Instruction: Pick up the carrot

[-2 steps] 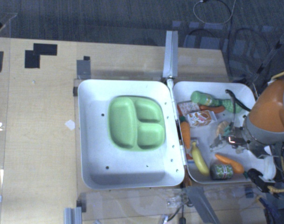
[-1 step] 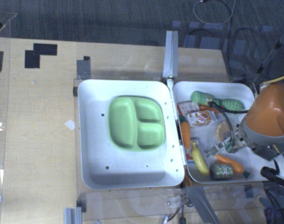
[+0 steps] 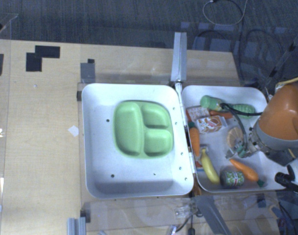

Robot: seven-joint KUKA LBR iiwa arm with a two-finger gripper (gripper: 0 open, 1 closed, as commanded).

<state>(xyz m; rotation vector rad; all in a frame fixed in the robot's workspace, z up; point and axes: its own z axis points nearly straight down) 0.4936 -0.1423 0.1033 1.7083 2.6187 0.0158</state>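
An orange carrot (image 3: 245, 170) lies in the right bin (image 3: 222, 93), near its front right corner, slanting down to the right. My gripper (image 3: 240, 150) hangs just above the carrot's left end, under the grey wrist and orange band of the arm (image 3: 285, 115). A second orange, carrot-like piece (image 3: 194, 142) lies along the bin's left wall.
The right bin also holds a banana (image 3: 209, 166), a round green-grey item (image 3: 232, 178), a snack packet (image 3: 208, 122), a green bottle (image 3: 213, 103) and a tan round piece (image 3: 233, 138). The left bin (image 3: 97, 146) holds a green divided plate (image 3: 142, 129).
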